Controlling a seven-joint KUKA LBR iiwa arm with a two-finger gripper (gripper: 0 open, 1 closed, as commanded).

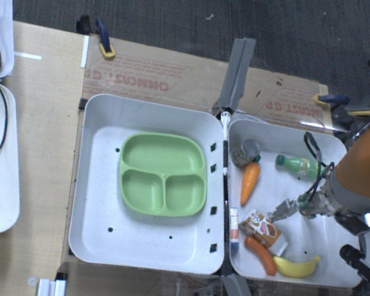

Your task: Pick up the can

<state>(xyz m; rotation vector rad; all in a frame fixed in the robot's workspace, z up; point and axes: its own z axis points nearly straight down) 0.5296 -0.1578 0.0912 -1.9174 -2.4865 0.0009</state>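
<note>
Two white bins are sitting side by side on the counter. My gripper [286, 211] is hovering low in the right bin [312, 269], fingers spread and pinching nothing, just beside a snack packet [260, 227]. The can [245, 151] is lying at the bin's far-left corner, touching a carrot [249, 181].

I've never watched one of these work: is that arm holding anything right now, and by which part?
Nothing is held. The gripper hangs over bare floor of the right bin, fingers apart with nothing between them. The can lies untouched in the far-left corner beside the carrot.
</note>
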